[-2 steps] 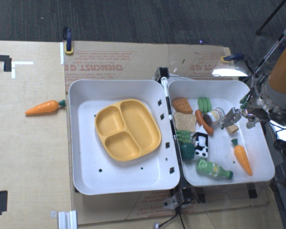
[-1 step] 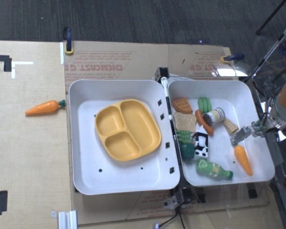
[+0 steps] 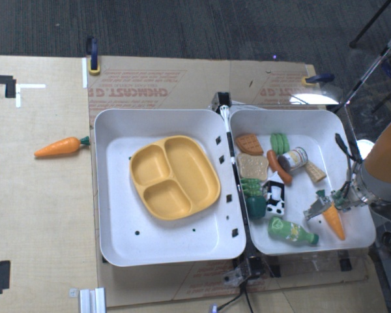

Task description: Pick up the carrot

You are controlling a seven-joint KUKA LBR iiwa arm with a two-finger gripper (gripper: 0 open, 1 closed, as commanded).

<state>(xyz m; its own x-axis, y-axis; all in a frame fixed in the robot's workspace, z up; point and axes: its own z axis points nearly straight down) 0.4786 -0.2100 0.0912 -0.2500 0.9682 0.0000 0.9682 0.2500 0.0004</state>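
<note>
Two carrots are in view. One orange carrot with a green stub lies on the bare bench, left of the left bin. A second, smaller carrot lies in the right bin near its front right corner, tip pointing to the front. My gripper reaches in from the right and sits right over the leafy end of this carrot, touching or nearly touching it. The grey arm with its orange band hangs over the bin's right rim.
The left bin holds a yellow divided plate. The right bin also has a green bottle, a cow-patterned toy, a can, a red sausage, bread slices and green items.
</note>
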